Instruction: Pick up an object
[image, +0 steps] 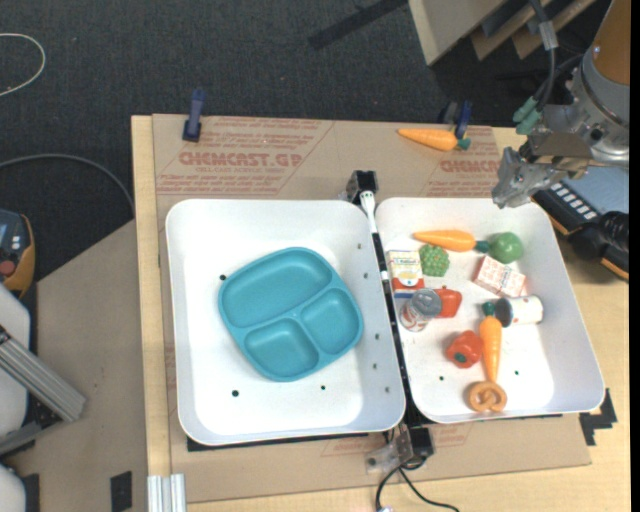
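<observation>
I see my gripper (512, 187) up at the top right, hanging above the far corner of the right bin (575, 385). Its grey fingers point down and to the left, and I cannot tell how far apart they are; I see nothing between them. No toy touches it. The things nearest to it are a long orange carrot (446, 239) lying flat and a round green fruit (506, 245) just beside the carrot's tip, both a little below the gripper. Next to those sit a bumpy green broccoli (434, 260) and a small white box with a label (404, 266) near the bin's left wall. A pink and white carton (499, 277) lies tilted below the green fruit. Lower down there is a red piece next to a shiny can (421, 305), a white tube with a dark cap (518, 311), a red pepper (463, 348), a second carrot (491, 343) standing lengthwise beside the pepper, and a curly brown pretzel (487, 397) near the front edge. The left bin (200, 400) holds a blue plate (290, 313) with three sections. One more carrot (428, 138) lies outside the bins on the brown board (250, 150), by a blue clamp (462, 120).
</observation>
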